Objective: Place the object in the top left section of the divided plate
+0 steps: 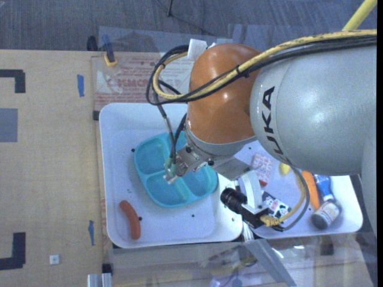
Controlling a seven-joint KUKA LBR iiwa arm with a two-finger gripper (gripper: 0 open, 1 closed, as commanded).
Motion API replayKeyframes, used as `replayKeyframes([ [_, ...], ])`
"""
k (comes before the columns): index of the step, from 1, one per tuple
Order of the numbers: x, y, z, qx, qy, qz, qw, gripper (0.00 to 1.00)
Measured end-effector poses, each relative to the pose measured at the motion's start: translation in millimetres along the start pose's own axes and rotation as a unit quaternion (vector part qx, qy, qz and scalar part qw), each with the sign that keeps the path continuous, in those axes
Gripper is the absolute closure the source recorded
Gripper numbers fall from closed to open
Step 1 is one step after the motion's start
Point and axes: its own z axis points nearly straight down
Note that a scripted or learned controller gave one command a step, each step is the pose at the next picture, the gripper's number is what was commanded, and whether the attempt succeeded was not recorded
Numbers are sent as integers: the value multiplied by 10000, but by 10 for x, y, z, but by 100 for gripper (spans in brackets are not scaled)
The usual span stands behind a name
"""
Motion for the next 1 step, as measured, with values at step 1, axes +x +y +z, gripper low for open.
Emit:
replayKeyframes([
  [1, -463, -295, 1454, -49, -3, -1146, 9934, 100],
])
